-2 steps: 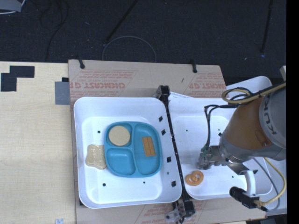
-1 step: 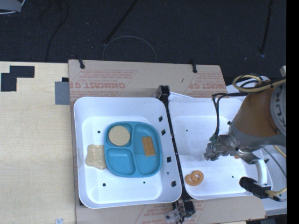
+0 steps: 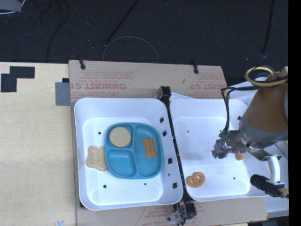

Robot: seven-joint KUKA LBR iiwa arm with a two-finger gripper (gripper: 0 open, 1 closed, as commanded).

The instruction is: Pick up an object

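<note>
Two bins, food toys, one arm.
In the left bin point(image 3: 89, 112), a beige slice point(image 3: 96, 157) touches the left edge of a blue tray point(image 3: 123, 166) carrying a round disc point(image 3: 119, 136) and tan bar point(image 3: 149, 147). In the right bin point(image 3: 197, 112), a pretzel point(image 3: 195, 179) lies near the front wall; the gripper point(image 3: 220, 150) hovers farther right, apart from it, state untellable.

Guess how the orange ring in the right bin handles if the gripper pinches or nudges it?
The orange ring lies flat on the right bin floor, so it probably slides rather than rolls. It looks small, likely light. Its low profile and centre hole suggest a pinch across one side; on the smooth white floor it may skid away.
</note>
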